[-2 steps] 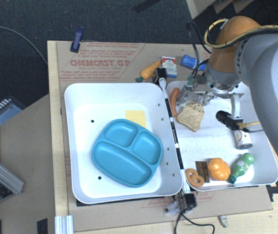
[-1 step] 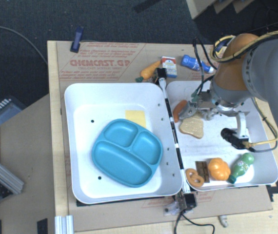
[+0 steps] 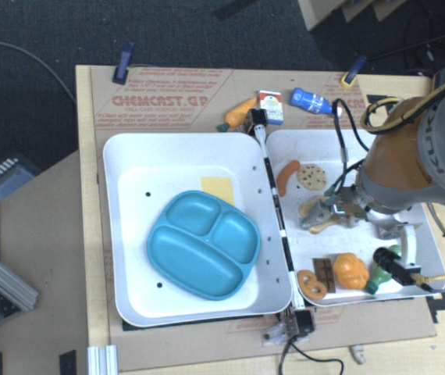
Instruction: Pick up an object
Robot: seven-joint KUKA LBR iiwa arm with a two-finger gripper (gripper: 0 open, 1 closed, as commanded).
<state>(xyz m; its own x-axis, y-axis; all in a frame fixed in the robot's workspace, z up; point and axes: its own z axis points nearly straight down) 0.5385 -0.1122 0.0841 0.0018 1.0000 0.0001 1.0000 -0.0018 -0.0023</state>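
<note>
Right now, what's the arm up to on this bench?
The arm reaches into the right bin, with its gripper low over a small brownish item near the bin's middle. A cookie, an orange sausage, an orange fruit and a pretzel lie around it. The left bin holds a blue divided plate and a yellow slice. No lift is visible yet.

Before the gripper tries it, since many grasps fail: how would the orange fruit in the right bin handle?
The orange fruit looks round and smooth, so it may roll or slip. It seems a small, light toy. The chocolate bar beside it might block a nudge.
</note>
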